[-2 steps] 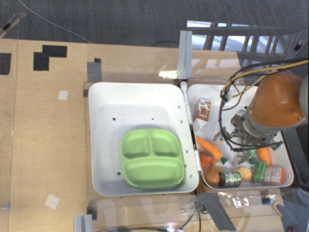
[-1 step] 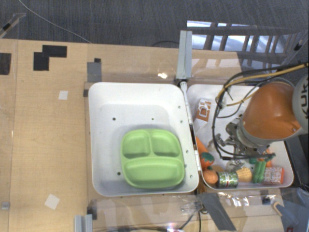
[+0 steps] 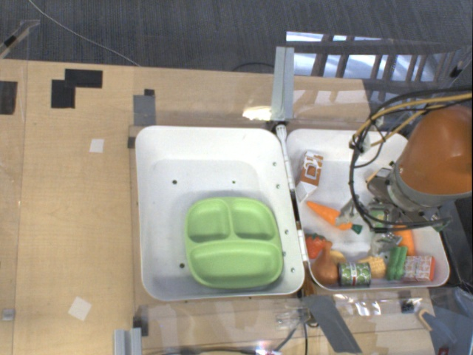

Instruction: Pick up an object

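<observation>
The right bin (image 3: 325, 145) holds a heap of toy food. An orange carrot (image 3: 324, 212) lies near its middle. A white and orange carton (image 3: 311, 167) sits further back. Along the front wall lie a red piece (image 3: 316, 244), a green can (image 3: 355, 274), a yellow corn piece (image 3: 378, 265), a green cucumber (image 3: 397, 261) and a red box (image 3: 418, 268). The arm's orange band (image 3: 442, 154) hangs over the bin's right half. My gripper (image 3: 375, 226) points down just right of the carrot, above the heap; its tip is hard to make out among cables.
The left bin (image 3: 170, 154) holds a green divided plate (image 3: 232, 241) at its front right. A ridge (image 3: 290, 198) separates the two bins. Black and yellow cables (image 3: 369, 135) loop off the wrist. A metal frame (image 3: 369, 61) stands behind the right bin.
</observation>
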Controlling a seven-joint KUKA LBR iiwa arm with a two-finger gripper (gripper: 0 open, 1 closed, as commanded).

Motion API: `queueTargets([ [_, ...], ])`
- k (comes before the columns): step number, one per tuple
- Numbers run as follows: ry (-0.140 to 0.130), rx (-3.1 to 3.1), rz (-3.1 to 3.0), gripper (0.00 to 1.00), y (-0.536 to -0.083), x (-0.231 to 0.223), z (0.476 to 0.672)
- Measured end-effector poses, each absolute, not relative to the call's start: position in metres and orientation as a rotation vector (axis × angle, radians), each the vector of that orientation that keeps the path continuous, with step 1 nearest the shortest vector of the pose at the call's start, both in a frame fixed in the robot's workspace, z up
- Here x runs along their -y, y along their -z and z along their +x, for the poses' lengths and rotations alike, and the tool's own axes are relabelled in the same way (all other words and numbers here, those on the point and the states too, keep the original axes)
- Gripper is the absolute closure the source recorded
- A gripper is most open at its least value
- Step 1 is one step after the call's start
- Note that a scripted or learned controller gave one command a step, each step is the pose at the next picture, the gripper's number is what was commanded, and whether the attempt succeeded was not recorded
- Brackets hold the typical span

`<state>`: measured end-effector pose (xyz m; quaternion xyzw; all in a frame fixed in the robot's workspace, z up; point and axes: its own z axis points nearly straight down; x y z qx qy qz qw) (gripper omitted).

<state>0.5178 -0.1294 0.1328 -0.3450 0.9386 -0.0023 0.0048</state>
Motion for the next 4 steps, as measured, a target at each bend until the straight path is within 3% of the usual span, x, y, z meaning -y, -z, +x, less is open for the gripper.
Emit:
queueTargets([
  [1, 0.013, -2.974, -0.964, 0.0, -0.091, 0.094, 0.518],
  [2, 0.011, -2.992, -0.924, 0.0, -0.09, 0.11, 0.615],
  [3, 0.009, -2.9, -1.175, 0.0, -0.09, 0.185, 0.668],
  [4, 0.015, -2.887, -1.167, 1.0, -0.105, 0.183, 0.673],
])
